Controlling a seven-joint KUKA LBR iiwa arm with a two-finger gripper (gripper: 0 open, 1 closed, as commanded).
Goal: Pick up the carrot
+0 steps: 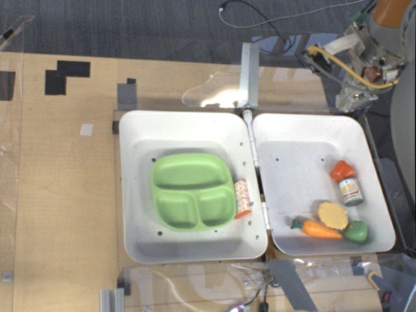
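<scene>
The front rim of the left bin lies closest to the camera. Inside that bin sits a green divided plate, flat and roughly centred, with a small packet tucked between the plate's right edge and the bin wall, tilted as if it slid there.

In the right bin everything has gathered in the front right corner. The carrot lies on its side near the front wall, green stub to the left, orange body pointing right. Its far side touches a round yellow cookie, and its tip meets a green pepper. A small bottle with a red cap lies just behind that cluster.

The gripper hangs above the bin's back right corner, well apart from the carrot; I cannot tell how it is set. Judging from the crowding, a grasp near the carrot's free left end looks least likely to catch its neighbours.
</scene>
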